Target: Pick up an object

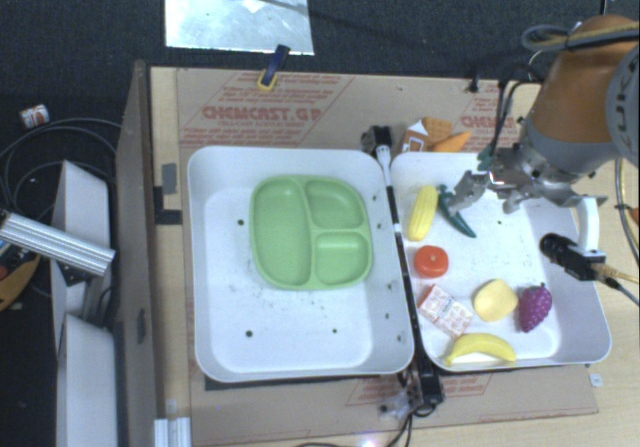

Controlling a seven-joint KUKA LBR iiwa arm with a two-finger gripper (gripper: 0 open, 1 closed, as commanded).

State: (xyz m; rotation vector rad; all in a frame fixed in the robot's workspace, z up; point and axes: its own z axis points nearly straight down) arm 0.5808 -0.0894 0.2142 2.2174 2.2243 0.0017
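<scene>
Claw [462,203] low in right bin [590,335], beside corn [423,212]; open or clenched, cannot tell. Green plate [308,232] in left bin [225,335].

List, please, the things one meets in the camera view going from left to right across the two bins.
Green divided plate → corn cob → red tomato → yellow lemon → purple grapes.

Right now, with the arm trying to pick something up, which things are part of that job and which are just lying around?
Part of the job, in the right bin:
gripper
corn cob
tomato
lemon
grapes
banana
snack packet

Just lying about:
green divided plate in the left bin
carrot behind the bins
</scene>
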